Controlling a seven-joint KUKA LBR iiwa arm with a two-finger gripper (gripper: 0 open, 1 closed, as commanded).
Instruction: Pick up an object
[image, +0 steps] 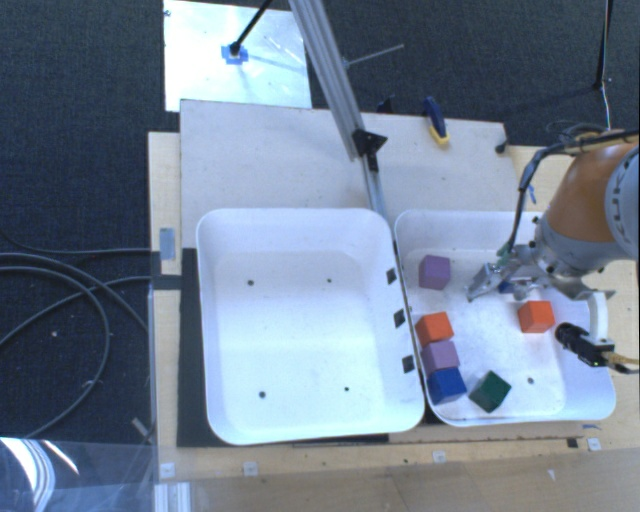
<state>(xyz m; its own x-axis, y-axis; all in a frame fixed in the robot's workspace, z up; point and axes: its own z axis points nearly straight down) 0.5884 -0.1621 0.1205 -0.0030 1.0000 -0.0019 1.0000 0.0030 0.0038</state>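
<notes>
Several cubes lie in the right bin (590, 405). A purple cube (434, 271) sits near the bin's back left. An orange cube (434, 327), a pale purple cube (440, 355) and a blue cube (446, 384) form a column along the left wall. A dark green cube (490, 391) rests by the front wall, and a second orange cube (536, 316) lies to the right. My gripper (484, 281) hovers over the bin's middle, right of the purple cube and left of the second orange cube. It is open, with nothing between its fingers.
The left bin (215, 330) adjoins the right one, with black clips along the shared wall. A grey pole (340, 90) slants over the bench from the back. A blue-handled tool (435, 118) lies on the board behind the bins. Cables run on the floor at left.
</notes>
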